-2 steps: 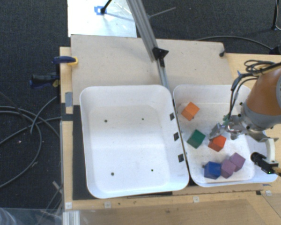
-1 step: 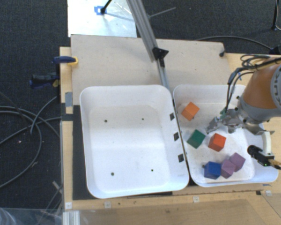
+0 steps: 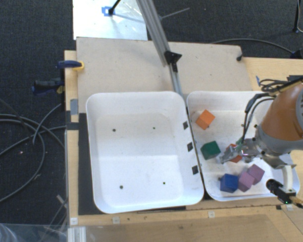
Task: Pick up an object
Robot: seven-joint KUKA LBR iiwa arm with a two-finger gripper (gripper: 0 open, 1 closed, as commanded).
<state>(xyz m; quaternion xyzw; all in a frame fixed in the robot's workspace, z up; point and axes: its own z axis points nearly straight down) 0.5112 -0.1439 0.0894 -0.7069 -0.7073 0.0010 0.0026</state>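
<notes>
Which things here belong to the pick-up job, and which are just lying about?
Job:
gripper
red block at the gripper
green block
orange block
blue block
purple blocks
right bin

Lying about:
left bin
clamp
cables
metal pole

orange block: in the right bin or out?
In. The orange block lies on the floor of the right bin, near its upper left corner, apart from the green block and from the gripper.
</notes>
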